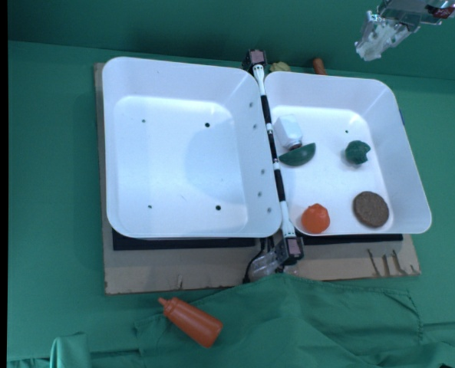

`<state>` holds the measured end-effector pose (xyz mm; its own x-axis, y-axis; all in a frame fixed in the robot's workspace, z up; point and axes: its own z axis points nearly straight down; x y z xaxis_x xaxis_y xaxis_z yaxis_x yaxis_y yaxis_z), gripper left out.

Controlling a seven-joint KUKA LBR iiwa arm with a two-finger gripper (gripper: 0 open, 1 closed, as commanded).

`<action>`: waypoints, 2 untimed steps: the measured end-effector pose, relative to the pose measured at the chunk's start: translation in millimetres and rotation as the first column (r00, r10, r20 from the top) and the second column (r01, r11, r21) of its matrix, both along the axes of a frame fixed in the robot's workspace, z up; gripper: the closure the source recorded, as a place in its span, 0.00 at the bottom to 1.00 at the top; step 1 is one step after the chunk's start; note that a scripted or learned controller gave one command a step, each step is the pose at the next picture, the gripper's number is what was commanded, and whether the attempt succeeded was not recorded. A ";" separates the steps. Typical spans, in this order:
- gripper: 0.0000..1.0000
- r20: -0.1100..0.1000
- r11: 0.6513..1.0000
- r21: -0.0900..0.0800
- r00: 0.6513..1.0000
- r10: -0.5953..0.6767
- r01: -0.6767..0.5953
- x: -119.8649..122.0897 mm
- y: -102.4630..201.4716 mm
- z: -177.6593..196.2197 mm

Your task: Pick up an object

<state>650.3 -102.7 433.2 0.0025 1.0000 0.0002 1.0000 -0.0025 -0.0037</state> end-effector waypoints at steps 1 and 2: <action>1.00 0.006 1.000 -0.002 1.000 -0.002 0.002 -2.8 -13.2 -3.6; 1.00 -0.001 1.000 -0.001 1.000 -0.004 0.004 -34.7 -26.4 -71.2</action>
